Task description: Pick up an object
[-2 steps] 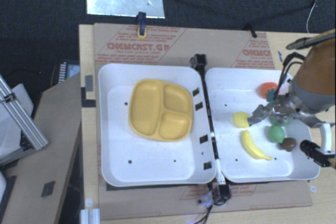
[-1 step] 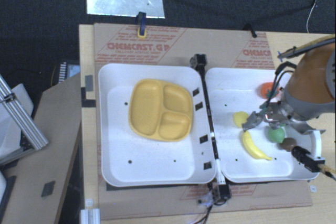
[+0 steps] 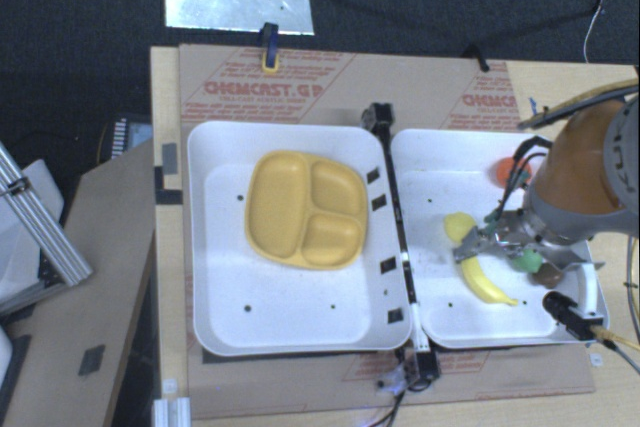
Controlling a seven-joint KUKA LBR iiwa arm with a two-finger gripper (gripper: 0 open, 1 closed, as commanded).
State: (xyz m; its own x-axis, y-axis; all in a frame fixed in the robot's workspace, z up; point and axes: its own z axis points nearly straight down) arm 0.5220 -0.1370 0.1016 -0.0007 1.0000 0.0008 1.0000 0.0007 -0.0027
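In the right bin a yellow banana lies slanted near the front. A small rounded yellow object sits just above its upper end. My gripper reaches in from the right and is low over the spot where these two yellow things meet, touching or nearly touching the banana's upper end. A green object shows beside the wrist, partly hidden by it. An orange object lies at the back of the bin, half behind the arm.
The left bin holds a yellow divided plate near its middle. A black ridge with clips separates the two bins. The arm's orange band covers the right bin's right side.
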